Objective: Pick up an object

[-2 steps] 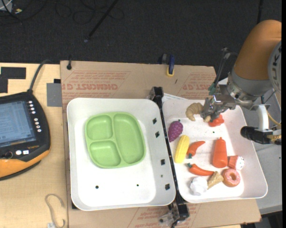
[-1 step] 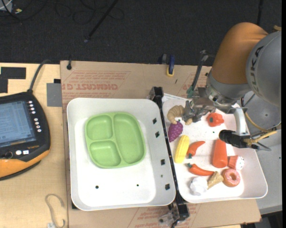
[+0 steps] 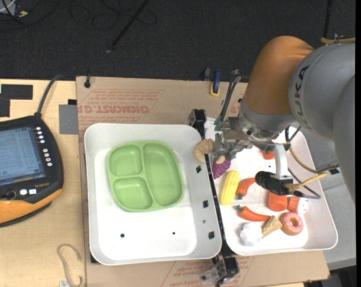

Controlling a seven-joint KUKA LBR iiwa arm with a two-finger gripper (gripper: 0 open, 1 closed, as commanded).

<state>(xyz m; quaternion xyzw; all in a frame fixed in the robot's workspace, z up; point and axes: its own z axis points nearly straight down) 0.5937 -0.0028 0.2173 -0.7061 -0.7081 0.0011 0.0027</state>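
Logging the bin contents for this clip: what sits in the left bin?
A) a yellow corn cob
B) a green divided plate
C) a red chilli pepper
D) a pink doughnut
B: the green divided plate lies alone in the left bin, while the corn cob, doughnut and chilli pepper all lie in the right bin.
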